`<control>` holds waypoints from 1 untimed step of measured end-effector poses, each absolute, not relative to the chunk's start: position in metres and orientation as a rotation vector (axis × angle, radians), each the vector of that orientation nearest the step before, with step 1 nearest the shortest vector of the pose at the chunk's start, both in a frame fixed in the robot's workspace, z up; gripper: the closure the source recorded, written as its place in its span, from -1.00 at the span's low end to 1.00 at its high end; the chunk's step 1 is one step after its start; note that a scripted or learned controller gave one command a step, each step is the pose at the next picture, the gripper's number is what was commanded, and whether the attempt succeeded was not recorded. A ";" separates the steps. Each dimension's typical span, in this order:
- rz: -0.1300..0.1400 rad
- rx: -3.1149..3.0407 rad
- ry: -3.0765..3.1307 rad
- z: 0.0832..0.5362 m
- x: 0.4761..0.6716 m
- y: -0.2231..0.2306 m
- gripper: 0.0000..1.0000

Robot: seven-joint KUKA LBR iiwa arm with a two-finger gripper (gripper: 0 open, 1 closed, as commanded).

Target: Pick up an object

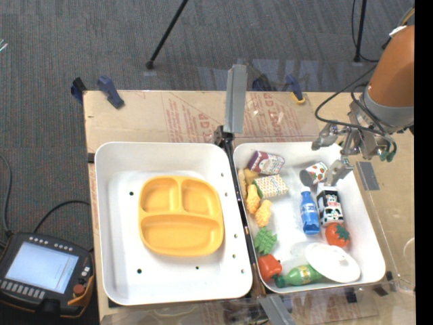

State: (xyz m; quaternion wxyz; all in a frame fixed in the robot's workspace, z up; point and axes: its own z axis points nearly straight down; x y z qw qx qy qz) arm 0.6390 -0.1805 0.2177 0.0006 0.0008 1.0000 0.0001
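Green plastic bottle [300, 275] is lying at the right bin's [376, 249] near edge. Gripper [339, 156] is hovering above the far corner, jaws spread, empty; approach step, next descending onto the black-and-white carton [331, 207].

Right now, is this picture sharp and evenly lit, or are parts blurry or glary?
In the camera view, lighting is soft and even; the yellow tray and toys are fairly crisp. The white plate looks nearly washed out against the right bin. The end effector is slightly soft, and the orange arm band close to the lens is blurred.
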 end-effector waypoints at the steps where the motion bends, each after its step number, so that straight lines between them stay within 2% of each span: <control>1: 0.001 0.151 3.134 0.115 0.624 -0.207 -1.00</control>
